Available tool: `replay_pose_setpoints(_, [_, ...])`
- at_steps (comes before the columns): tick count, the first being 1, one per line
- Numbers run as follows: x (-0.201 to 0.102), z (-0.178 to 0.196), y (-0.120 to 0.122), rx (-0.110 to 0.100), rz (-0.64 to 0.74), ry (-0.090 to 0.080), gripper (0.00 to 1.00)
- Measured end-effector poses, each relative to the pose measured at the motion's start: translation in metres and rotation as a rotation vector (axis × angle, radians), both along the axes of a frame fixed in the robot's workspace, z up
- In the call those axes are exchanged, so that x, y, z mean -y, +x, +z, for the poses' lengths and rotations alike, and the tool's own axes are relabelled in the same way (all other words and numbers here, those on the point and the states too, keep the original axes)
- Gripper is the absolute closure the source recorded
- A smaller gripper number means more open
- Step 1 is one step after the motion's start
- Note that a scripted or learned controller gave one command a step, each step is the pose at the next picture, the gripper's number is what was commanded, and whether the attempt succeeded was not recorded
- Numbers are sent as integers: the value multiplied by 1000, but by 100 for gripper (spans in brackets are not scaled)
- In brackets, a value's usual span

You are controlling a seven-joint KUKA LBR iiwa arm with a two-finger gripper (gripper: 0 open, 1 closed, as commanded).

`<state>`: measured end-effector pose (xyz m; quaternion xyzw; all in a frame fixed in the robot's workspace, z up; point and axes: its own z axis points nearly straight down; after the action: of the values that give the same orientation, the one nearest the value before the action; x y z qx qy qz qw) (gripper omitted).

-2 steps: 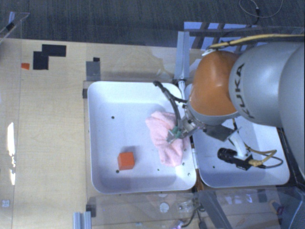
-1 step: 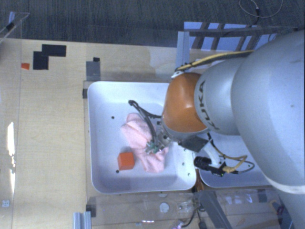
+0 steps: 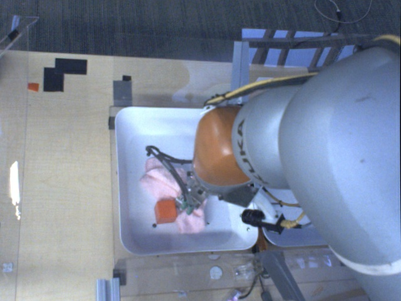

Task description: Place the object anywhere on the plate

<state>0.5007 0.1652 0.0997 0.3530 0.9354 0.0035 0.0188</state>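
The hand [image 3: 186, 204] sits low over the pink plate [image 3: 156, 179], beside the orange block [image 3: 166, 211]; its opening cannot be told. Confirm the block rests on the plate before retracting straight up.

A smooth, matt white plastic bin [image 3: 128, 168] is seen on a pale wood-grained bench [image 3: 62, 187]; a soft pink plate [image 3: 156, 180] and matt orange block [image 3: 166, 211] are shown below the arm's [image 3: 326, 162] satin grey shell and glossy orange band [image 3: 216, 146]
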Motion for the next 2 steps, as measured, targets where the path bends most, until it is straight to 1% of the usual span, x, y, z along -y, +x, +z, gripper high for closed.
replay_pose_setpoints(1, [80,105,-11,-26,308,1,100])
replay_pose_setpoints(2, [113,121,39,-27,384,-1,100])
